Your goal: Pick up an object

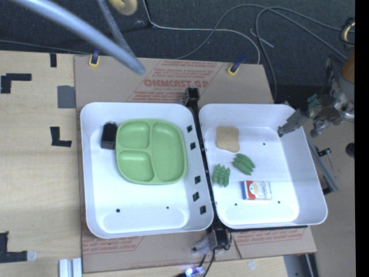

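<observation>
The right bin (300, 172) holds a tan bread-like slice (228, 138), two green vegetable pieces (244, 163) (221, 175) and a small white box with red and blue print (256, 190). My gripper (298, 130) hangs over the right bin's far right rim, to the right of all these things. Its fingers stand open and spread, with nothing between them. One dark finger (288, 126) points down-left over the bin's inside.
The left bin (95, 172) carries a green divided plate (152, 152) with a small black object (108, 135) beside its left edge. Black clips (197, 180) run along the seam between the bins. Cables (248, 22) lie behind the bench.
</observation>
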